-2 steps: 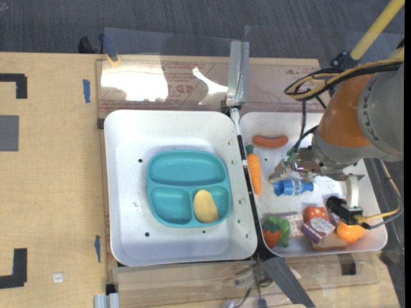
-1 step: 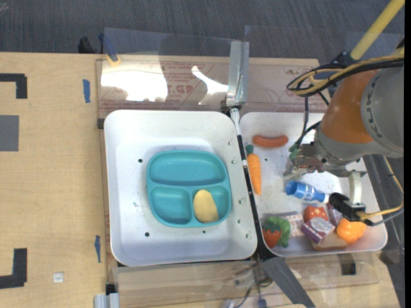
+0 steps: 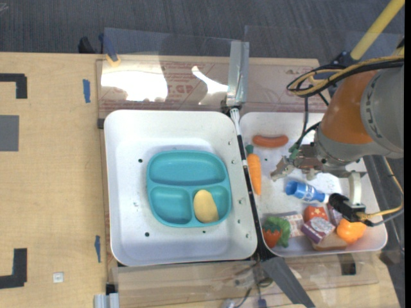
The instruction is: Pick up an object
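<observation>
Camera view, read from the desk's left side across to my arm: the left bin holds a teal divided tray, and a yellow potato-like piece sits in the tray's lower right compartment. Right of that tray, across the bins' shared wall, the right bin carries the clutter I could pick from: an orange carrot just inside the wall, a sausage beyond it toward the bin's far side, a blue bottle-like item right of the carrot, and along the near edge a strawberry with greens, a tomato-red piece, a purple block and a small orange fruit. My gripper hangs low over the bin, between the carrot and the blue item, just above the latter. I judge the pick not yet made: nothing shows between the jaws. Whether the gripper is released or clenched I cannot tell; its tips blur into the wrist hardware, and my arm hides the bin's right part.
</observation>
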